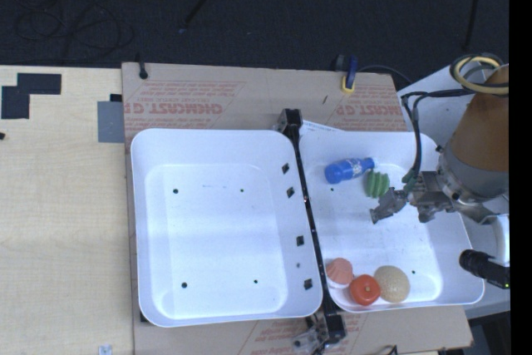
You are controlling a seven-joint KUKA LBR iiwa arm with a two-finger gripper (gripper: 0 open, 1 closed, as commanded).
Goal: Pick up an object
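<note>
In the right bin (432,283) lie a blue bottle (347,170) and, just right of it, a green ribbed object (376,183). Near the bin's front edge sit a pink ball (339,270), a red tomato-like object (364,289) and a beige ball (391,283). My gripper (401,204) hangs over the right part of this bin, just right of and below the green object, with dark fingers pointing left. Nothing shows between its fingers.
The left bin (154,179) lies beside the right one, with a black divider strip (303,212) between them. Cardboard (249,96) lies under both bins. Cables and a blue clip (351,71) sit behind the right bin.
</note>
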